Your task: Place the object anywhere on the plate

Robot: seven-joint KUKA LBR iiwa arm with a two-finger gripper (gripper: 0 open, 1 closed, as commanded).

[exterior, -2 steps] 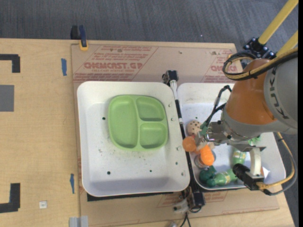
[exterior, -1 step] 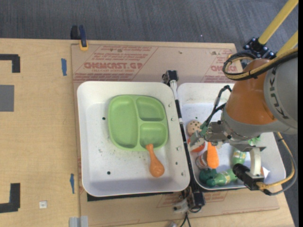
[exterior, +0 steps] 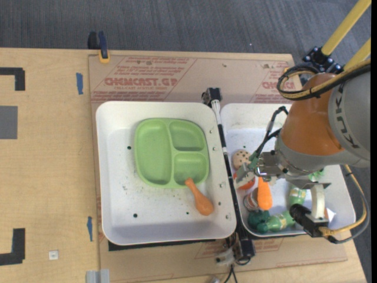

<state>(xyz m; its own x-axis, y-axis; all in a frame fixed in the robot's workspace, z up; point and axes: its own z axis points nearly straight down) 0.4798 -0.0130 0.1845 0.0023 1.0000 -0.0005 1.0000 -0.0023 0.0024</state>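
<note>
a light wooden bench (exterior: 47,175) seen from above at a slant, with dark grey floor (exterior: 177,10) beyond its far edge. a flat sheet of brown cardboard (exterior: 177,78) with faded red lettering lies on the bench and spreads under two shallow white bins. the left bin (exterior: 115,205) and the right bin (exterior: 232,119) sit side by side, touching along their inner rims. black tape marks (exterior: 15,78) sit near the bench's left edge, a grey square (exterior: 7,122) lies between them, and short blue tape strips (exterior: 79,82) lie just left of the cardboard. a small clamp (exterior: 103,43) grips the cardboard's far left corner.
</note>
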